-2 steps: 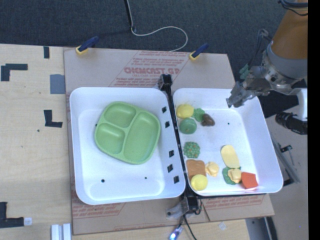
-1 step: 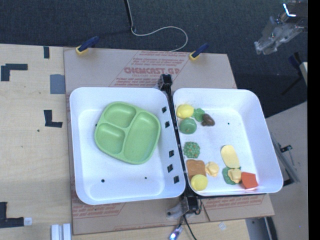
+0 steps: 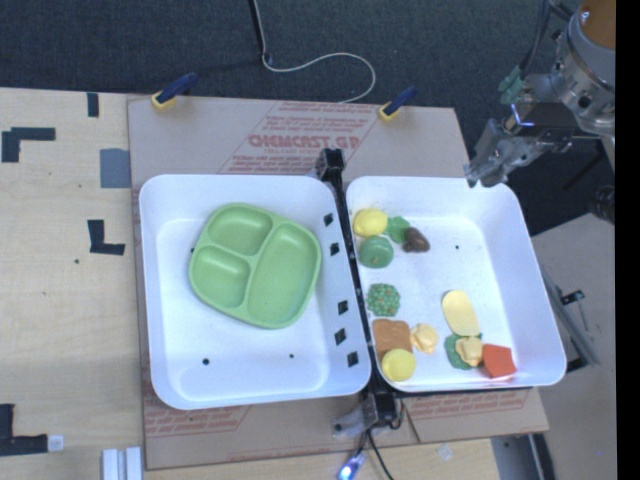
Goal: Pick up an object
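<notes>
**The toys lie down and to the left of the claw**

The gripper [image 3: 487,168] hangs over the far right corner of the right bin [image 3: 530,268]. I cannot tell if it is open or closed, because it is small and dark here. Nothing can be seen held in it.

All the little things to pick sit in the right bin, and none is under the claw. The nearest ones are the brown piece [image 3: 416,239] and the dark green piece [image 3: 398,229], with the yellow ball [image 3: 369,222] just past them by the wall between the bins. They lie to the left of the claw and a bit toward the front. The yellow oval [image 3: 460,313] is more toward the front, and its long side runs from back to front. The orange block [image 3: 498,360] is in the near corner, well apart from the claw.

So I think the arm must come left and forward, then go down
</notes>
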{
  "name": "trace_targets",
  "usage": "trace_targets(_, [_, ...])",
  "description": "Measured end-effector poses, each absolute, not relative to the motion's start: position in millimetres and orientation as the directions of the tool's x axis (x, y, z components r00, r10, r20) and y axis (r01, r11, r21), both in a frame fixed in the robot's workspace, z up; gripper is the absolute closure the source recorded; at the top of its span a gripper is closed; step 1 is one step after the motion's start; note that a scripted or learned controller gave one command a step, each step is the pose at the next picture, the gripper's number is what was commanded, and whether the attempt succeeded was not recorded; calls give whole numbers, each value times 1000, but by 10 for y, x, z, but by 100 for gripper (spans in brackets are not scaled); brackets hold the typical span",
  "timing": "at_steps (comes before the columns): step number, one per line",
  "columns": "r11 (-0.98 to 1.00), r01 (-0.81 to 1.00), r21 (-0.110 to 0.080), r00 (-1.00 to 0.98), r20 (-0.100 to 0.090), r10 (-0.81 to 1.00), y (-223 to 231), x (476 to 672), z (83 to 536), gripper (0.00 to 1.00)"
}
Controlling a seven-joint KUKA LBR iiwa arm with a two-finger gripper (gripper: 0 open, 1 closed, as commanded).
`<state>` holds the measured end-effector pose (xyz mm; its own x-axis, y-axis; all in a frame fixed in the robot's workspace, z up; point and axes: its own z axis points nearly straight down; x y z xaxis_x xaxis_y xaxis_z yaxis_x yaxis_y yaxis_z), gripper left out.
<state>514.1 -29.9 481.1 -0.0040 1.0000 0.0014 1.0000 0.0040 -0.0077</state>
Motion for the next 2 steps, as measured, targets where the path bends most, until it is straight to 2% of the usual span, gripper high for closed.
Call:
trace_targets(1, [0, 1000, -14, 0, 0, 1000, -159, 4811, 3764, 100])
trace_targets(2, [11, 1000, 2, -11, 2, 1000, 682, 4837, 4179, 100])
